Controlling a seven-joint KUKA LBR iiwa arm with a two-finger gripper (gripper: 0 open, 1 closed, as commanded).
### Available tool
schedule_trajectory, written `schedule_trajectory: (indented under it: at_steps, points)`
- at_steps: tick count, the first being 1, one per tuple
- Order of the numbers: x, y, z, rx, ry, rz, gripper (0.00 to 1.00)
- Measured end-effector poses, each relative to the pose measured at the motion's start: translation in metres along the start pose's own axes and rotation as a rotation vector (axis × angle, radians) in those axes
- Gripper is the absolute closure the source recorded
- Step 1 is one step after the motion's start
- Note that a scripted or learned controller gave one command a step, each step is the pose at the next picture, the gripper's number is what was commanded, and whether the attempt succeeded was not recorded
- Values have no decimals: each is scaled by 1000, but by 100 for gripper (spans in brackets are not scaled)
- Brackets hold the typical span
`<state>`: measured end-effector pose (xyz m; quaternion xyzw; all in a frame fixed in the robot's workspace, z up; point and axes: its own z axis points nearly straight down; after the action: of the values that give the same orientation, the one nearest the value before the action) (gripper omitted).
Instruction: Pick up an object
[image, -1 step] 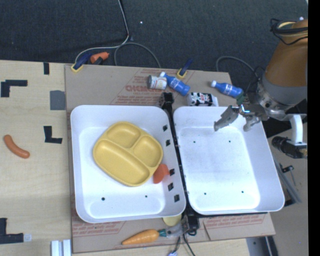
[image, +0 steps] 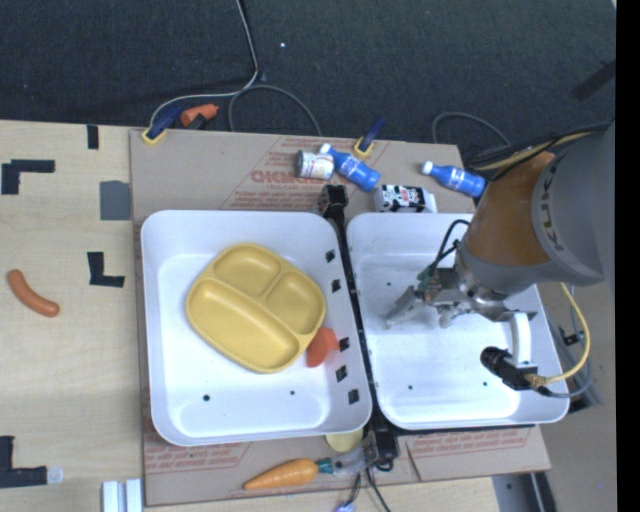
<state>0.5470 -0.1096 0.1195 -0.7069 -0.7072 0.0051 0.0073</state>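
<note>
Gripper (image: 428, 304) hangs low in the right bin (image: 400, 400), fingers spread, nothing between them; yellow plate (image: 255, 305) lies in the left bin (image: 165, 300).

Two bins side by side on the bench: left bin (image: 165, 400), right bin (image: 440, 408). In the left bin, a divided plate (image: 255, 305), with a small round object (image: 321, 347) touching its right edge. Over the right bin, the gripper (image: 428, 305). Behind the bins, two bottles (image: 356, 170) (image: 455, 179). Before the left bin, a carrot (image: 283, 474). Far left on the bench, a sausage (image: 32, 293).
</note>
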Motion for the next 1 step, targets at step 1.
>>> schedule_trajectory:
  at_steps: [1]
  points:
    - [13,47,36,-17,-4,-3,0]
